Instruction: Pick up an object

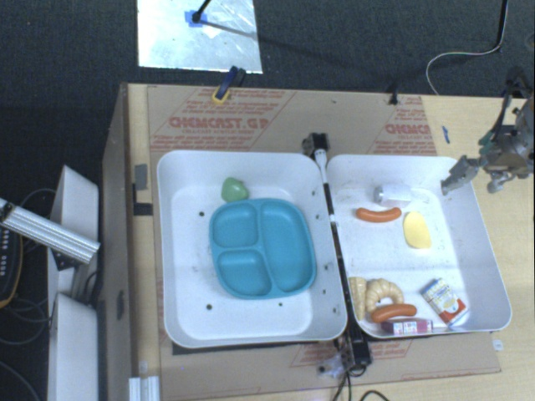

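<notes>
The right bin [485,249] holds an orange sausage [378,215], a yellow lemon-shaped piece [417,230], a small whitish object [393,195], a pale pastry ring [378,291], a second sausage [394,312], a small white and orange carton [443,299] and a flat dark packet [410,327]. My gripper [476,180] hangs over that bin's upper right rim, at the right edge of the view. Its two grey fingers stand apart, open, with nothing between them. It is to the right of the yellow piece and apart from it.
The left bin [188,224] bears a blue divided plate [261,247] and a small green object [235,190] just behind it. A raised divider [330,224] runs between the bins. Cables trail at the top right.
</notes>
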Tool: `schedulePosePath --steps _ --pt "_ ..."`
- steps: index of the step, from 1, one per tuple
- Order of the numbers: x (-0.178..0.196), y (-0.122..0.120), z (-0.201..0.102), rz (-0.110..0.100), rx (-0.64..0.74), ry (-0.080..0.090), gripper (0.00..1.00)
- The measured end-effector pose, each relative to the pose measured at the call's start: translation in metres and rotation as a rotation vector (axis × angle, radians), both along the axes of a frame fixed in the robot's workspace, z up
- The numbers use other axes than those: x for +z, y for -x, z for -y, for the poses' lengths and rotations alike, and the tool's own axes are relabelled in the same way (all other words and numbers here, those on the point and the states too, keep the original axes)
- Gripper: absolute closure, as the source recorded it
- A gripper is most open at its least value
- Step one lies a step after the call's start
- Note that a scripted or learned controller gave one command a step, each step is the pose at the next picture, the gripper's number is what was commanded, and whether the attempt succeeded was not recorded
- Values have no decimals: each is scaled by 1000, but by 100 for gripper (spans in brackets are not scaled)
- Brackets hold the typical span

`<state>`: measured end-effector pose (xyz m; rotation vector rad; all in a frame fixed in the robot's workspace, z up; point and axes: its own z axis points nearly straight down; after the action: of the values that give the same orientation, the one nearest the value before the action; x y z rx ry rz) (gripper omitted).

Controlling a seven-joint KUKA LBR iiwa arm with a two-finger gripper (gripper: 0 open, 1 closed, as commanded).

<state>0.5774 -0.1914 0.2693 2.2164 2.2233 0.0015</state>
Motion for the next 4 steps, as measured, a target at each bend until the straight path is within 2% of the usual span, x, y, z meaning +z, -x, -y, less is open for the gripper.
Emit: schedulePosePath --steps 1,2,3,4 --pt "-59 -14 -20 -2 1 -1 0" --pt "-183 -50 -50 -4 1 -2 0" --pt "-184 -58 -61 1 2 -1 0" --pt "-185 -42 -95 -1 2 -1 0"
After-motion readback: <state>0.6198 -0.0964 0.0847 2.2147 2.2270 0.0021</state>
